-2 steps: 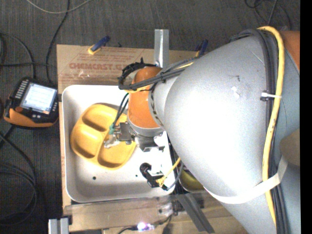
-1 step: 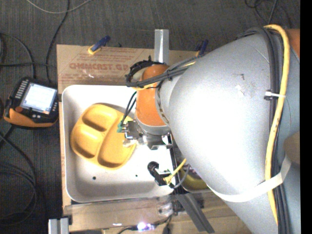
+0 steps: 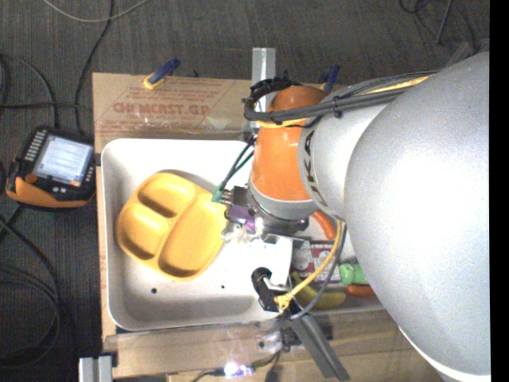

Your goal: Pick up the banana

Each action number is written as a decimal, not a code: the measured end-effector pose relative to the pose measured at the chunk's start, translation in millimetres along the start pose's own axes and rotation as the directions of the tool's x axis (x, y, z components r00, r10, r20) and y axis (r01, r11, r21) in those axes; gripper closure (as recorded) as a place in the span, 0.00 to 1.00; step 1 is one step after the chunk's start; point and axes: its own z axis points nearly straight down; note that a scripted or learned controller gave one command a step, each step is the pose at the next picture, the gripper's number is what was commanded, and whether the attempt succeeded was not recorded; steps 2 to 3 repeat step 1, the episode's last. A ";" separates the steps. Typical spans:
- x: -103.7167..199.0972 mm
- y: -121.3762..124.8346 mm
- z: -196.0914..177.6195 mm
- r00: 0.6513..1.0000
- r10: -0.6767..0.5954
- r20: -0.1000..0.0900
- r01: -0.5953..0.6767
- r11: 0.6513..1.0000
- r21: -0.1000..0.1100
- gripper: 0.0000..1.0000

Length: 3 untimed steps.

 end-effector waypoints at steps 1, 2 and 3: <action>44.6 -17.6 -10.2 0.999 0.041 0.000 -0.041 0.999 0.001 1.00; 44.6 -17.6 -10.2 0.999 0.041 0.000 -0.041 0.999 0.001 1.00; 44.6 -17.6 -10.2 0.999 0.041 0.000 -0.041 0.999 0.001 1.00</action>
